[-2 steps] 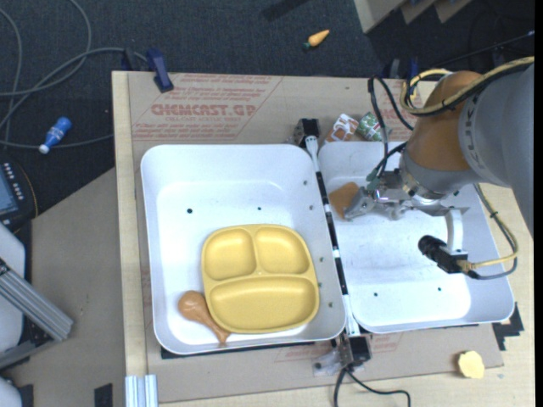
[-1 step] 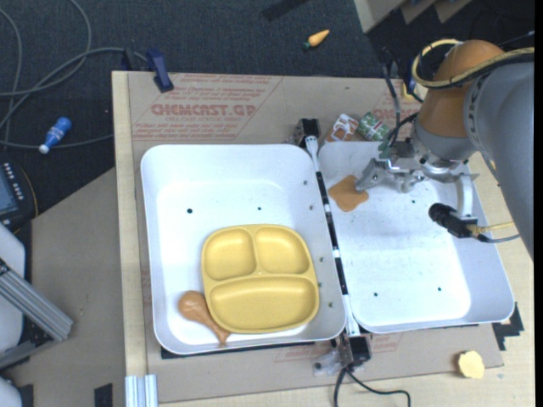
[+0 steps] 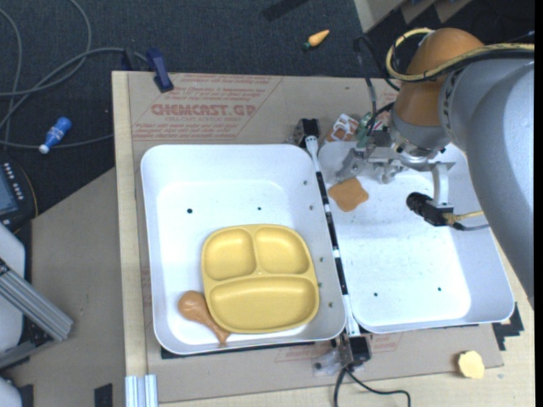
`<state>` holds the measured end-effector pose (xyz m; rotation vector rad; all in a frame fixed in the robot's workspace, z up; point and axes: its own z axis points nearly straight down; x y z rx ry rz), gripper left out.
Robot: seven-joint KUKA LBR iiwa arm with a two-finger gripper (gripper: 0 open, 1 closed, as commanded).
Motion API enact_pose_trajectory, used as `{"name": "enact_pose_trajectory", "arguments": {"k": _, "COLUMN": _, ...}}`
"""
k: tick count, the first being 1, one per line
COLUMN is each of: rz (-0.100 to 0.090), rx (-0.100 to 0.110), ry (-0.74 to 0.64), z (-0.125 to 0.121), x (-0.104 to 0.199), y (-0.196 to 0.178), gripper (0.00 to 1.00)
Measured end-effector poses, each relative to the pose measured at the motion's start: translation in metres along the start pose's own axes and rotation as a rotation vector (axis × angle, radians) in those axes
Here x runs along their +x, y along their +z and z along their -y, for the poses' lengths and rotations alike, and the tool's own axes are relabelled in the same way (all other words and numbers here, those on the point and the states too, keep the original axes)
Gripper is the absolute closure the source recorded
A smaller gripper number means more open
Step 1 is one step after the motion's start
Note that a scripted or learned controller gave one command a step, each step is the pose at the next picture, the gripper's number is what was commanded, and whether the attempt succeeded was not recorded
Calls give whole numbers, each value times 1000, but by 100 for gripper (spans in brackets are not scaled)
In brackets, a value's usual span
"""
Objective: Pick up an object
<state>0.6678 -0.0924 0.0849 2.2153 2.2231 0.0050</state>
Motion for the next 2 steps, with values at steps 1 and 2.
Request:
{"name": "enact_pose_trajectory", "arguments": {"k": 1, "rz": 1, "rx": 3, "ry": 3, "z": 1, "x": -1, "y": 0, "gripper": 0}}
{"name": "enact_pose_trajectory", "arguments": {"k": 2, "rz": 0, "rx": 7, "ry": 4, "z": 19, "x": 0, "y": 0, "gripper": 0}}
